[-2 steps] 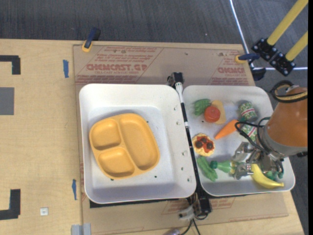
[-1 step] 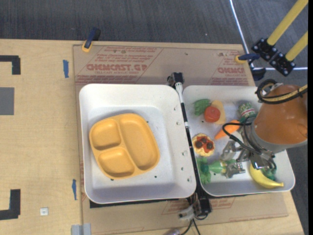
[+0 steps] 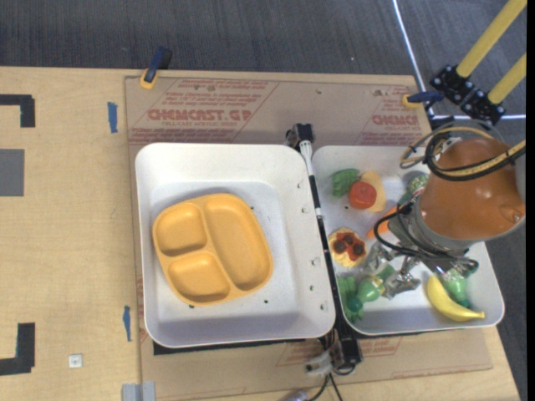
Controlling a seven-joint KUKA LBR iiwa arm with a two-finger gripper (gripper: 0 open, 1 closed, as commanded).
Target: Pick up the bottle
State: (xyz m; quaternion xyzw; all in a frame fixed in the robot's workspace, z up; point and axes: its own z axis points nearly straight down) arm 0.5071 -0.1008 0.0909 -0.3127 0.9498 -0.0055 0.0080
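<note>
Spanning the desk point(image 3: 67, 249): left bin point(image 3: 167, 174) holding a yellow divided tray point(image 3: 213, 247); right bin point(image 3: 489, 295) under the arm point(image 3: 464, 190), gripper point(image 3: 391, 276) low among toy foods; fingers' state cannot be told. Banana point(image 3: 451, 302), tomato point(image 3: 363, 195). Bottle not distinguishable.

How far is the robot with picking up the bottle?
Done: the grey arm with the orange band has reached over the right white bin. In hand: its gripper sits low among the toy foods beside the yellow banana. Left: no bottle is seen held, so grasping and lifting remain.
</note>
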